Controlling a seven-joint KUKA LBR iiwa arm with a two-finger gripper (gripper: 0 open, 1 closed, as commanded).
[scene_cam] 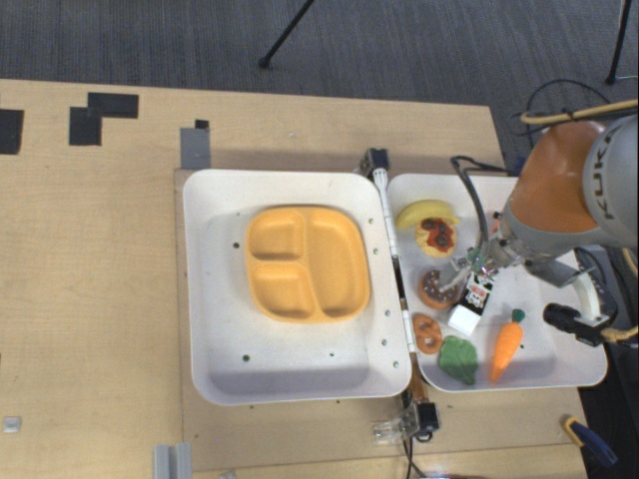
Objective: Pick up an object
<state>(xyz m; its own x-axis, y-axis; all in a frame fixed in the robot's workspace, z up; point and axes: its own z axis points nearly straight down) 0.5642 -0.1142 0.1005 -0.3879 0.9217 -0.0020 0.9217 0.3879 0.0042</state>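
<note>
at the lower right of the frame lie a green toy [459,358] and a carrot [507,345] in my right bin [589,367]. just above, my pincer [467,279] hangs over a brown ring [435,287]; how wide, i cannot tell. left, a yellow tray [305,263] fills the other bin [215,267].

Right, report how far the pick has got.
Done: the arm has reached over the right bin, with the gripper low among the toys beside the brown donut-like piece. In hand: nothing visibly held. Left: grasp and lift; the carrot, green toy and white block lie untouched.
</note>
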